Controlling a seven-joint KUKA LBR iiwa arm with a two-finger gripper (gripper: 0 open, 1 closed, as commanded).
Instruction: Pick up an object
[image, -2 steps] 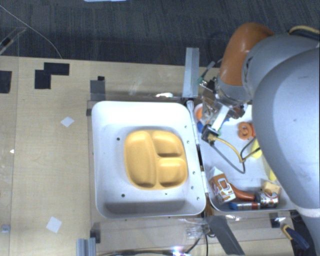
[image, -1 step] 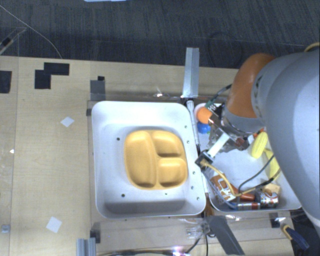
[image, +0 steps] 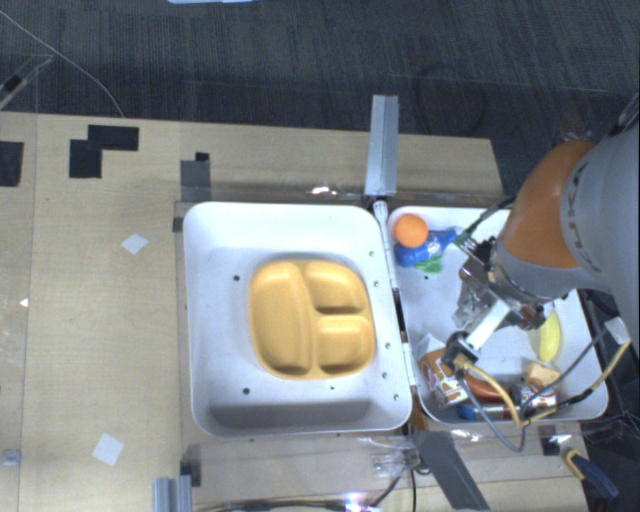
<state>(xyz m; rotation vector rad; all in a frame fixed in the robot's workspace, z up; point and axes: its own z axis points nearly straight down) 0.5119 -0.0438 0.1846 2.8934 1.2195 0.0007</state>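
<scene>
My gripper (image: 470, 300) hangs low over the middle of the right bin (image: 440, 300), reaching in from the right under the orange-banded wrist. An orange ball (image: 410, 230) rests in that bin's far left corner against a blue object (image: 418, 251) with a green piece (image: 431, 266) beside it. A yellow banana (image: 549, 338) lies at the right side, partly hidden by the arm. At the near edge sit a brown packet (image: 436, 374), a red-orange item (image: 486, 386) and a tan block (image: 541, 376). Nothing is visibly held.
The left bin (image: 215, 320) holds a yellow compartment tray (image: 308, 318) at its centre. A metal post (image: 383, 140) stands behind the wall between the bins. Wooden bench surface spreads to the left.
</scene>
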